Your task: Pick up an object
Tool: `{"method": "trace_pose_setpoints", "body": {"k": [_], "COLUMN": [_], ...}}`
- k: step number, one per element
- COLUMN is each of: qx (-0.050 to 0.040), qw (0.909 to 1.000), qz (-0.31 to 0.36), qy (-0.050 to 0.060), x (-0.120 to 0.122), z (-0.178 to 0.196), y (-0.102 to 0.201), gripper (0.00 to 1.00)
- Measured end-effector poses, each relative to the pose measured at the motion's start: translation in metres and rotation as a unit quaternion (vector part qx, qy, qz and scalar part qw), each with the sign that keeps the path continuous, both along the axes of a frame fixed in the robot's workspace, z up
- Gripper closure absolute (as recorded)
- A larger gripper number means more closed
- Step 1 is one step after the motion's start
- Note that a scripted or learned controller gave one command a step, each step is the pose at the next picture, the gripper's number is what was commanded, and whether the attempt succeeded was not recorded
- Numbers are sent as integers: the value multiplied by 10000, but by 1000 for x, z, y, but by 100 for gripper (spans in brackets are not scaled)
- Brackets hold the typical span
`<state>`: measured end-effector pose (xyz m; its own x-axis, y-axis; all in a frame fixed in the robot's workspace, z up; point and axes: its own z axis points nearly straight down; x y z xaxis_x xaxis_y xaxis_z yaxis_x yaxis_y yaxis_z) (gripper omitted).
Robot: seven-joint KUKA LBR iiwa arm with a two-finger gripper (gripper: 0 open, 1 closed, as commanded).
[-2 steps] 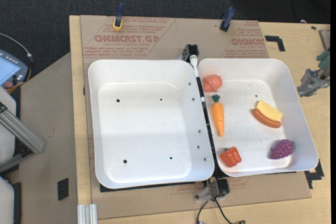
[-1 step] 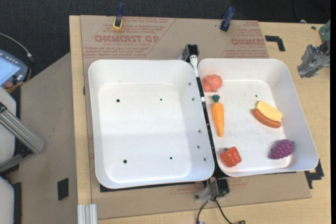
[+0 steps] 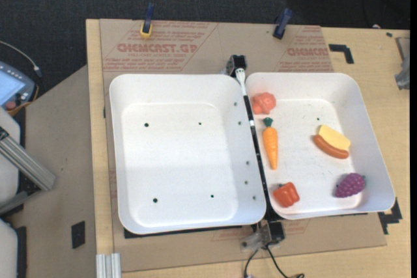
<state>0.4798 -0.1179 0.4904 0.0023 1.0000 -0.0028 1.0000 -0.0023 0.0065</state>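
Carrot (image 3: 270, 147) clear – pink lump (image 3: 263, 103) by wall indistinct.

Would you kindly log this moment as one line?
right bin: carrot, grapes, four-piece toy food set | left bin: white

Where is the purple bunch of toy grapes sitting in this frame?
The purple bunch of toy grapes lies in the right white bin's near right corner, below the yellow and orange toy sandwich and right of the red toy pepper.

A grey shape (image 3: 405, 71) at the view's right edge could be part of the arm; its pose cannot be told.
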Motion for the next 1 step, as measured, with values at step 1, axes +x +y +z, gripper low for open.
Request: {"method": "trace_pose_setpoints", "body": {"k": [1], "qx": [7], "qw": [10000], "qz": [32], "qy": [6], "x": [31], "z": [6], "y": [53], "gripper": [100]}}
